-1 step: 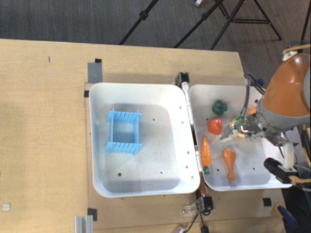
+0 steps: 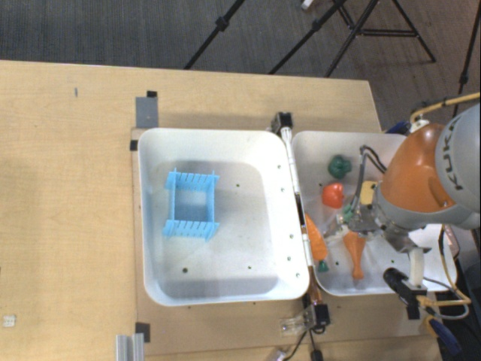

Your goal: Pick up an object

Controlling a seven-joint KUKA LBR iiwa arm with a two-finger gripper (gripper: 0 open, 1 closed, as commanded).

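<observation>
A tan bench (image 2: pixel 68 201) carries two shallow white bins side by side, their inner rims touching. The left bin (image 2: pixel 225 145) has plenty of open floor; a blue comb-like plastic frame (image 2: pixel 192 204) lies flat toward its left side, apart from every wall. The right bin (image 2: pixel 312 153) is crowded: a dark green object (image 2: pixel 340 166) near the far rim, a red-orange round object (image 2: pixel 333 195) just below it, an orange carrot-shaped toy (image 2: pixel 316 244) against the dividing wall, and another orange carrot-shaped piece (image 2: pixel 355 256) beside it. The grey arm (image 2: pixel 421 183) with its orange band reaches in from the right, bent low over this bin. The hand (image 2: pixel 353 222) sits among the orange objects; whether it is wide, narrow or holding anything cannot be told.
</observation>
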